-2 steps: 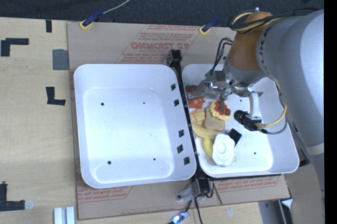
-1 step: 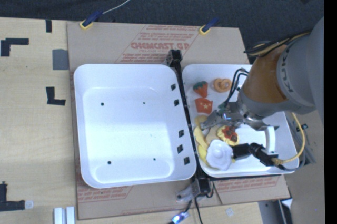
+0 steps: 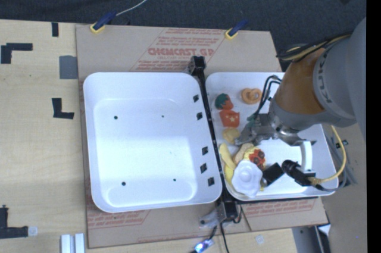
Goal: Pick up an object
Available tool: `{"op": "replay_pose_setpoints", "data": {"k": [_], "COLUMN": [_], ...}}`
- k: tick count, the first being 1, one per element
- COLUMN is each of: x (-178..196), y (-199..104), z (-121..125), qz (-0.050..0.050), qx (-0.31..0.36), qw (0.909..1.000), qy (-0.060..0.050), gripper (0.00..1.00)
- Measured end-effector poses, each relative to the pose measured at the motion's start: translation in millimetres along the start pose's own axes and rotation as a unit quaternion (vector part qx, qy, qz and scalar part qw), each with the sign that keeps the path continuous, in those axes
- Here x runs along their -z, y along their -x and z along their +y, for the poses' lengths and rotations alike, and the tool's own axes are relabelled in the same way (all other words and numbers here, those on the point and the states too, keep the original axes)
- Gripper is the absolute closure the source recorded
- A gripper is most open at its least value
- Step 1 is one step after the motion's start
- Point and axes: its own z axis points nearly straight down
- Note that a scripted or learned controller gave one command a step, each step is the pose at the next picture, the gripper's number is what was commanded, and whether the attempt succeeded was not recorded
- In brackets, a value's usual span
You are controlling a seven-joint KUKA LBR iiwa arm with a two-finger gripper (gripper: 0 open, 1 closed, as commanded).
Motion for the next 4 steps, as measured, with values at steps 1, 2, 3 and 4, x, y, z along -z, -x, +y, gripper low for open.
{"op": "replay_pose_setpoints", "data": {"k": [1, 2, 3, 4], "x": [95.2, 88.9, 180.3, 442.2], "y": [-70.0, -102.1, -155.4, -225.9], "z": [28.8, 37.0, 129.1, 119.8], "qz": [0.002, 0.001, 0.001, 0.003], "qx": [0.004, 0.002, 0.004, 0.003], "qw": [1.0000, 1.0000, 1.0000, 1.0000], "qy": [0.004, -0.001, 0.007, 0.008], "gripper": [1.00, 1.00, 1.00, 1.00]}}
